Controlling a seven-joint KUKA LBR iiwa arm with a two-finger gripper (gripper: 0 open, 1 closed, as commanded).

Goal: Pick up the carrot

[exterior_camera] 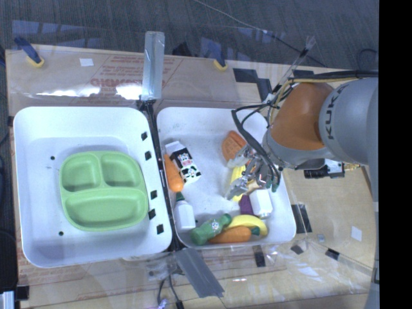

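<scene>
An orange carrot lies along the left wall of the right-hand white bin, long and tapered, its colour plain and bright, just beside a small white carton with black cow-like patches. Below the carrot a small white bottle lies near the bin's front left corner. Along the front wall sit a green bottle-shaped item, a second orange piece shaped like a carrot or sweet potato and a yellow banana, all touching or nearly so. An orange ridged item lies toward the back of the bin. The gripper hangs over the bin's right half, well apart from the carrot, above a purple item and a white block; whether its fingers are spread or closed cannot be told. The grey arm with its orange band reaches in from the right, and part of its lettering, "KU", is readable. The left white bin holds a green three-compartment plate. Both bins rest on a pale wooden bench, with faint red printing behind them too blurred to read.
</scene>
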